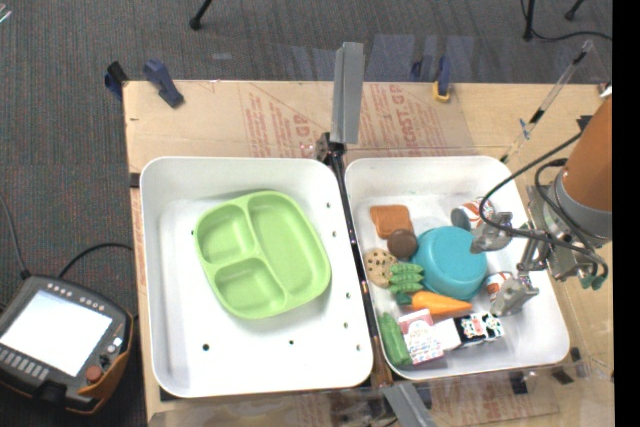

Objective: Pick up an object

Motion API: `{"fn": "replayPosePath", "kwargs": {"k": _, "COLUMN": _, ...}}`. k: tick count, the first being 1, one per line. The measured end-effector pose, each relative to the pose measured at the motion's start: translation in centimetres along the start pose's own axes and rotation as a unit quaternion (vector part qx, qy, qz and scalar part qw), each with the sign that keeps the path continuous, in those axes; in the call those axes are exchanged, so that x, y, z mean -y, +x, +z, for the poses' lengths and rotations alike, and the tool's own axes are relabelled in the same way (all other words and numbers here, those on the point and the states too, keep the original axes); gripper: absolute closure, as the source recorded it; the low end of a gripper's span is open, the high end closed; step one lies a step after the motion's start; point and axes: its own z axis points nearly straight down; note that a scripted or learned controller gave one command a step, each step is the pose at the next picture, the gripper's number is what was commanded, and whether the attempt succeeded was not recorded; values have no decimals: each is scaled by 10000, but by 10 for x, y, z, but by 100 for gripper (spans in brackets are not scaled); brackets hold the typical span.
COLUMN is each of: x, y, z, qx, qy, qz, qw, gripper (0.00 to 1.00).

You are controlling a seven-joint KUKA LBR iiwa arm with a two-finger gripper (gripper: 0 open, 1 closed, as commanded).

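Reaching in from the right, the gripper (505,267) hangs low over the right bin (545,340) near its right wall, its two fingers spread apart with nothing between them; one finger (488,237) lies just beside the teal bowl (451,260), the other (512,296) near the bin's lower right. Nothing has been lifted, so the pick appears not yet made, and the grasp, the closing and the lift all seem left to do.

The right bin's middle holds one teal bowl, one brown waffle (391,219), one dark round piece (402,243), one cookie (378,266), one green leafy toy (406,279), one carrot (438,303), one green pod (393,339) and two small cartons (424,336) toward the bottom edge. The left bin (160,315) carries one green divided plate (262,253) at its centre.
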Motion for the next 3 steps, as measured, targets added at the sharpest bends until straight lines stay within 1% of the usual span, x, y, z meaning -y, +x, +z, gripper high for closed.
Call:
{"fn": "replayPosePath", "kwargs": {"k": 1, "x": -61, "y": 24, "z": 116, "qx": 9, "qy": 7, "qz": 130, "qw": 9999, "gripper": 0}}
{"fn": "replayPosePath", "kwargs": {"k": 2, "x": -66, "y": -53, "z": 125, "qx": 19, "qy": 17, "qz": 376, "qw": 9993, "gripper": 0}}
{"fn": "replayPosePath", "kwargs": {"k": 3, "x": -72, "y": 2, "z": 126, "qx": -11, "qy": 6, "qz": 352, "qw": 9994, "gripper": 0}}
